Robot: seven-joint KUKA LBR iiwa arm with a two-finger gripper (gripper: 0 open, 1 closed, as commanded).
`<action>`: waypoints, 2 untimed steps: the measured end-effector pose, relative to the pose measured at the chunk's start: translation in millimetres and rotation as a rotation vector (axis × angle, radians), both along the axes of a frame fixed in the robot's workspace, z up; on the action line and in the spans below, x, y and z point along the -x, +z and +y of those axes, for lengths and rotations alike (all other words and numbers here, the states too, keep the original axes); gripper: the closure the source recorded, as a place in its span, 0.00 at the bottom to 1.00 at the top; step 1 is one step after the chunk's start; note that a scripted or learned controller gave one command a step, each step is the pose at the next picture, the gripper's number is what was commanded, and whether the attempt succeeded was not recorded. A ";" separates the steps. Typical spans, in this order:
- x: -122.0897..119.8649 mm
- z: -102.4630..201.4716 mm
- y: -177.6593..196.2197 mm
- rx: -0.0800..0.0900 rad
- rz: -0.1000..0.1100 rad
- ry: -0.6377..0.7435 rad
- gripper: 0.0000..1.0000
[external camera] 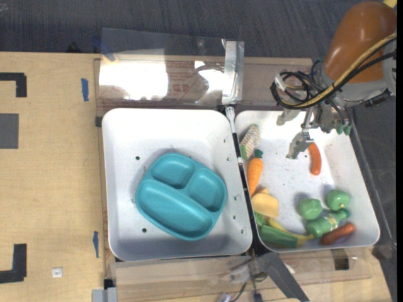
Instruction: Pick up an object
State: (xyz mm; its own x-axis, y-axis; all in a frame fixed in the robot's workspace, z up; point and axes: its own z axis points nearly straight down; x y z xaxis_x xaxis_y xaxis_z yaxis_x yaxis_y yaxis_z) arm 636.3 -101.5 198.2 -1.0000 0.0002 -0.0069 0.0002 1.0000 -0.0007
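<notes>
Right now I see the gripper (pixel 305 145) over the upper right bin (pixel 364 187), fingers apart with nothing between them, just beside a red-orange chili (pixel 315 158).

No word, number or brand can be made out. Reddish printing is seen on the brown cardboard (pixel 179 83) behind the left bin (pixel 119 168) — under a glaring clear sheet — but it is too blurred to be read. Black bracket-shaped marks (pixel 16 83) are painted on the wooden bench (pixel 50 168).
</notes>
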 end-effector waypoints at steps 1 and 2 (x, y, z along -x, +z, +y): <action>43.7 -63.8 -108.4 0.002 -0.006 -0.019 0.00; 39.4 -62.2 -94.7 0.005 -0.020 -0.016 1.00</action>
State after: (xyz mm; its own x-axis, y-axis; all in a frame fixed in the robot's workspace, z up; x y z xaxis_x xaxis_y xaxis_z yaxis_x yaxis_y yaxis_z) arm 597.0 -163.7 103.6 -0.9995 0.0162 -0.0271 0.0163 0.9999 -0.0051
